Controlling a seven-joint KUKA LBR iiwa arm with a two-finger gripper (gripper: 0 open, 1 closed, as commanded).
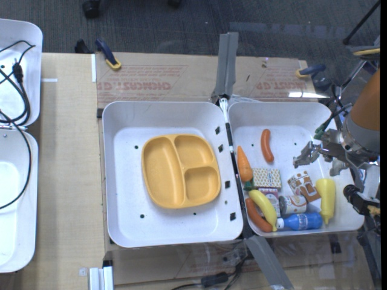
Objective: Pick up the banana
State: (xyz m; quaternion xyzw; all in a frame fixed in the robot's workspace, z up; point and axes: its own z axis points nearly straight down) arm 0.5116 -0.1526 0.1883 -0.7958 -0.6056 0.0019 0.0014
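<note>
Colours recorded, located relative to the yellow sectioned plate [181, 171]: the plate lay in a white bin [115, 180]. In the second white bin [284, 116] to its right were a yellow banana [264, 206], an orange carrot [244, 164], a red-orange sausage [266, 145], a yellow bottle [326, 199], a blue bottle [302, 222] and a checked tan-and-white packet [266, 177]. Farther right, the arm [367, 110] showed orange.

Bright even overhead light, soft faint shadows, sharp focus, slight edge distortion.
</note>
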